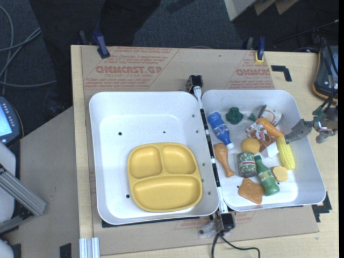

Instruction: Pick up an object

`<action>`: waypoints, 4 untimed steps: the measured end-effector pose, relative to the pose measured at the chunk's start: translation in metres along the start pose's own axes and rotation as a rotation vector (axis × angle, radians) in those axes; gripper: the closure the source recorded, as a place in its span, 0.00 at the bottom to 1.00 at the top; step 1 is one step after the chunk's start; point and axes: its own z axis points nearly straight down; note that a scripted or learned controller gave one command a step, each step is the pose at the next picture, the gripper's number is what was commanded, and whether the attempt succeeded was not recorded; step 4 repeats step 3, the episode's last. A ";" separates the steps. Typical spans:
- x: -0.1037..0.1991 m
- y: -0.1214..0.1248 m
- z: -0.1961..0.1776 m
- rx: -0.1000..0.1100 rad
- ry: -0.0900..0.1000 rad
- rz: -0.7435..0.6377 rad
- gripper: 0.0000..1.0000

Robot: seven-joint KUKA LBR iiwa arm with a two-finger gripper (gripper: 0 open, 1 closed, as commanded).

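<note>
The gripper [299, 130] sits at the right edge of the frame, just over the right bin's [306, 181] rim, and honestly it's too small and blurry to tell what state it's in. Nothing visible in it, so no pick yet.

The stuff to grab is all piled in that right bin: a blue bottle [219, 127] at the left side, a dark green piece [234, 115] above it, a corn cob [285, 152] nearest the tool, a green bottle [267, 179], a can [247, 164], an orange wedge [251, 191] lower down. The left bin [107, 122] just has a yellow divided plate [164, 176].

The risk looks like clutter. Everything in the middle of the pile is touching, so a descent there could land on two items at once, or shove one aside and close on air. The corn lies close to the wall too, which might block one side.
</note>
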 end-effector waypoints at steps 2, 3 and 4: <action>0.053 -0.019 0.137 -0.007 -0.002 0.001 1.00; 0.120 0.012 0.065 -0.008 0.001 -0.009 1.00; 0.120 0.012 0.065 -0.008 0.001 -0.009 1.00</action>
